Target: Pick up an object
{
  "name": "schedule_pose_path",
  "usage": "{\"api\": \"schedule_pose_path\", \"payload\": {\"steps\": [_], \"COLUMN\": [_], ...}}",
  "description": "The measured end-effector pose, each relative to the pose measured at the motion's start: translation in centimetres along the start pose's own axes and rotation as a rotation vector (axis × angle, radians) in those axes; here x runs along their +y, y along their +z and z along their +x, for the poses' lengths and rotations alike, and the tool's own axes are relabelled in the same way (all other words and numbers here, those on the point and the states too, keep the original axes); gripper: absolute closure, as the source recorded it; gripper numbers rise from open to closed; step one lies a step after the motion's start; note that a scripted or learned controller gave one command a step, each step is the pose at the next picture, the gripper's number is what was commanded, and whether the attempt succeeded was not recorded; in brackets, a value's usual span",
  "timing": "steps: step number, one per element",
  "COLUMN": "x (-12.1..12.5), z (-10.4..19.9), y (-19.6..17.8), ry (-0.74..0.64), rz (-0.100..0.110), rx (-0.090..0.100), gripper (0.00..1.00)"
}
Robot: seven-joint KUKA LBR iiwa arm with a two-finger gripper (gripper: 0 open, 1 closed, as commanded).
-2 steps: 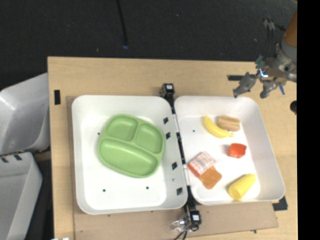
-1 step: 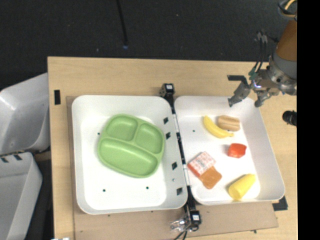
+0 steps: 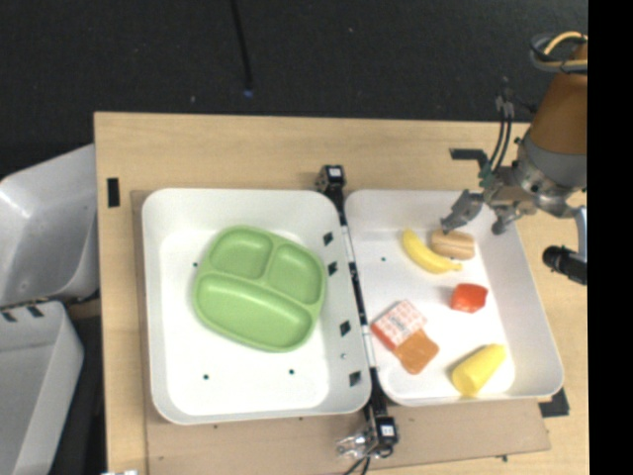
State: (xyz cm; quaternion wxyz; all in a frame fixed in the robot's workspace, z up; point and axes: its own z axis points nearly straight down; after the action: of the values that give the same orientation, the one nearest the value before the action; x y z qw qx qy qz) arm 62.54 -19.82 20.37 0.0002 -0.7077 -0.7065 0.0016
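Poised over the far end of the right bin (image 3: 534, 295), the pincer (image 3: 478, 214) hangs with its two dark fingers spread apart, one reaching down toward the tan bun-shaped piece (image 3: 453, 244) and the other angled off to the arm's side. Nothing sits between them.

That tan piece looks like a small bread roll or hot-dog bun, rounded and pale brown, and it lies touching the far end of the banana (image 3: 423, 251), a short curved yellow toy.

Taking the banana as the marker: nearer the camera and toward the arm's side lies a red block (image 3: 470, 297), apart from it. Nearer still, close to the divider between the bins, is a small red-and-white packet (image 3: 398, 324) with printing too small to read, and an orange piece (image 3: 419, 351) touches its near corner. A yellow, blunt, cone-like piece (image 3: 479, 368) lies in the bin's near corner, well apart from the banana.

Across the divider, the left bin (image 3: 168, 364) holds a light green sectioned plate (image 3: 259, 287) with three compartments. Both bins rest on the wooden bench (image 3: 247, 146).
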Motion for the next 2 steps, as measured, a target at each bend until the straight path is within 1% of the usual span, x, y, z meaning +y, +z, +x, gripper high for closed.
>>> {"api": "schedule_pose_path", "payload": {"steps": [1,2], "x": [0.3,0.5], "z": [-0.9,-1.0], "y": [5.8,4.3], "ry": [0.001,0.001], "rz": [0.001,-0.006], "rx": [0.000,-0.001], "gripper": [0.00,1.00]}}
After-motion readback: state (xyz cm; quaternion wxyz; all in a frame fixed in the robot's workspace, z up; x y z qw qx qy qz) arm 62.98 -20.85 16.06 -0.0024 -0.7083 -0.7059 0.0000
